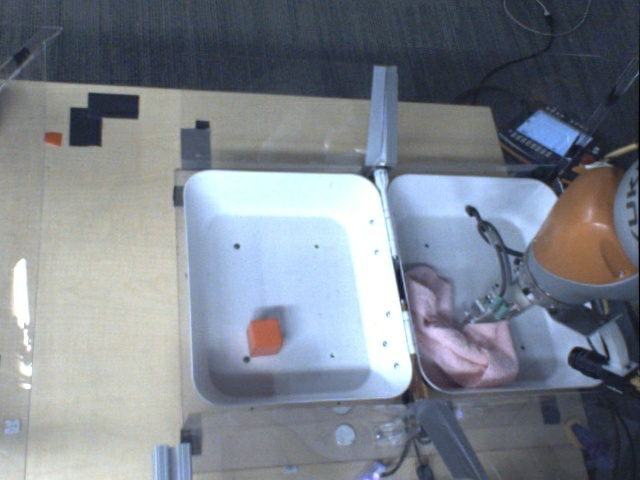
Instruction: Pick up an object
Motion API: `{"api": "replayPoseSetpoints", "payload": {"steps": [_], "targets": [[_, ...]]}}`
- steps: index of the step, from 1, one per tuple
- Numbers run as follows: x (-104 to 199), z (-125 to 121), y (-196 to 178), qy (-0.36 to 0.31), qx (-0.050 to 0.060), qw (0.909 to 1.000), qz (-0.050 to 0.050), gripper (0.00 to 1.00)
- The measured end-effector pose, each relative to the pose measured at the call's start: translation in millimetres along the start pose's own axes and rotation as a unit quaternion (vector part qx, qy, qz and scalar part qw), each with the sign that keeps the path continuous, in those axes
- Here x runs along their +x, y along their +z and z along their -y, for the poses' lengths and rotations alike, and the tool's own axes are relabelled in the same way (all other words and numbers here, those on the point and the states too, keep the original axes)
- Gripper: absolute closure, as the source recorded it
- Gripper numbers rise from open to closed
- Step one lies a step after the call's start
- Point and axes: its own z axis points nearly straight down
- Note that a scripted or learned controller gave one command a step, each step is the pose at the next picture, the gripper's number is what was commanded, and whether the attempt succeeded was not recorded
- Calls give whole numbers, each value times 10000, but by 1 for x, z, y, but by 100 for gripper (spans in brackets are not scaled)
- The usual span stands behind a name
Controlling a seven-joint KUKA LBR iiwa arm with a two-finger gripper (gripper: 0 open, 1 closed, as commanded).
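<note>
gripper (490, 310): low in the right bin (440, 208), tips at the top edge of the pink cloth (455, 340); can't tell if it's released or clenched, and no fabric visibly caught in it
arm (590, 238): orange band sits over the right bin's right side, reaching in toward the cloth
pink cloth: crumpled heap, right bin, against the wall nearest the divider (383, 128), toward the front corner
orange block (265, 337): left bin (230, 208), well apart from the cloth, front-left of its floor, untouched
step (my read): attempting the cloth, grasp not confirmed
risk 1: tips only at the cloth edge, so a thin fold could slip out on lift
risk 2: limp fabric bunched at the wall may drag or snag on the rim
risk 3: a descent too deep hits the bin floor
</note>
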Motion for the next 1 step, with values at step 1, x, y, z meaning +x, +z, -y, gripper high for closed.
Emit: {"api": "replayPoseSetpoints", "payload": {"steps": [1], "targets": [[0,0,0,-2,1,10000,-1,0]]}}
